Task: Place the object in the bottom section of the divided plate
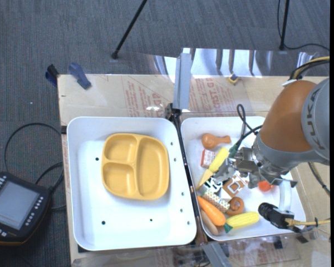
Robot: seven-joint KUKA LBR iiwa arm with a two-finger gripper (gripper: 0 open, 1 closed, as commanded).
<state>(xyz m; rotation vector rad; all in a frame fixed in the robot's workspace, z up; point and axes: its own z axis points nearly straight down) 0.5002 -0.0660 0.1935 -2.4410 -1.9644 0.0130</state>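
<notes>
While low over toys (222,202) in right bin (298,204), tool (237,171) opening hidden, cannot tell; yellow plate (136,166) unloaded

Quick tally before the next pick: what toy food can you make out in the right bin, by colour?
Yellow: 2, corn cob and corn cob
Orange: 2, carrot and drumstick
Brown: 1, doughnut
Red: 1, small piece
Total: 6 clearly visible; more lie hidden under the arm.

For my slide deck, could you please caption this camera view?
KUKA arm reaching over right bin of toy food; yellow divided plate sits in left bin.
</notes>
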